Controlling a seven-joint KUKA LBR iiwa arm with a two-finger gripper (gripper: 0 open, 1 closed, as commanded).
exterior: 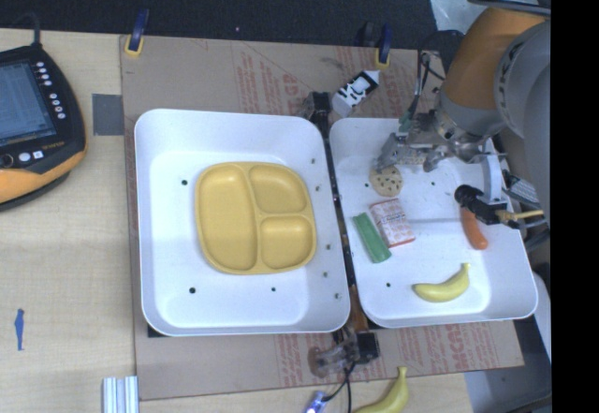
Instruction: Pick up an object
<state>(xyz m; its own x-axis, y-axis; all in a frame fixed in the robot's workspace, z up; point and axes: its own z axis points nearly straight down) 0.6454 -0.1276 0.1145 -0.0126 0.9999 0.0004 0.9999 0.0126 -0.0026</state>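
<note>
The right bin [524, 294] holds a round brown cookie [385, 181], a pink packet [392, 222], a green bar [371, 237], an orange carrot [474, 229] and a yellow banana [444, 286]. My gripper [408, 158] hangs over the bin's far part, just beyond and right of the cookie. It is open, with its metal fingers [386, 158] spread and nothing between them. The grey arm with its orange band [496, 36] comes in from the upper right.
The left bin [159, 299] holds a yellow divided plate [255, 216]. A teach pendant [33, 125] lies at the far left of the bench. A second banana [391, 394] lies outside the bins at the front edge, and a black-and-white object [356, 90] sits behind them.
</note>
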